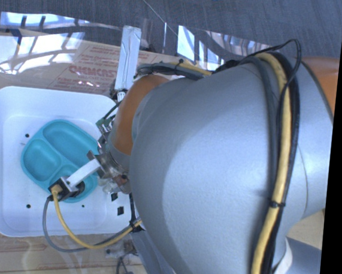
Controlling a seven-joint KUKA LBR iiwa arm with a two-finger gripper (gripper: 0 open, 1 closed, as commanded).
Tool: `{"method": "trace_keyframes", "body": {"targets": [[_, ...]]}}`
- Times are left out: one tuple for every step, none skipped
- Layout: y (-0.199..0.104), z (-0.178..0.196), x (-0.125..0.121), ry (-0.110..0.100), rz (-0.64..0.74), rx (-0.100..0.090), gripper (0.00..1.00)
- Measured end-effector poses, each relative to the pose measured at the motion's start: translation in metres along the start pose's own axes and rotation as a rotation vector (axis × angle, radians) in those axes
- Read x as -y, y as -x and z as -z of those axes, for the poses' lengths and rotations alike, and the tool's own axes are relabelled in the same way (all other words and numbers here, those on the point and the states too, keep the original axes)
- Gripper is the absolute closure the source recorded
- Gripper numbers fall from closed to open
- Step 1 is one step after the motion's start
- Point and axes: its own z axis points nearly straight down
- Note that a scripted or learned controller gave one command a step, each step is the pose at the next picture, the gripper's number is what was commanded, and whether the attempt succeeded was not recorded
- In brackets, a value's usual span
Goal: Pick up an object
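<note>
A blue plate with several compartments (pixel 50 153) lies flat in the left white bin (pixel 17 109), toward its middle. My gripper (pixel 112 183) hangs low over the right side of that bin, just past the plate's right rim. It is largely hidden under the orange-banded wrist (pixel 139 109). Whether it touches the plate I cannot tell. No object shows in its grasp.
The grey arm body (pixel 215 180) covers the right half of the view and hides the right bin. A yellow cable (pixel 71 236) loops over the left bin's front edge. A printed cardboard sheet (pixel 84 71) and a metal post (pixel 129 51) stand behind the bin.
</note>
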Motion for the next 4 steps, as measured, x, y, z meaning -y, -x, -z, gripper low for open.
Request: {"method": "trace_keyframes", "body": {"targets": [[0.02, 0.026, -0.05, 0.003, 0.314, -0.003, 1.0], [0.032, 0.025, -0.032, 0.003, -0.134, -0.006, 1.0], [0.007, 0.009, 0.007, -0.001, -0.029, -0.001, 1.0], [0.021, 0.025, -0.011, 0.0, 0.236, -0.001, 1.0]]}}
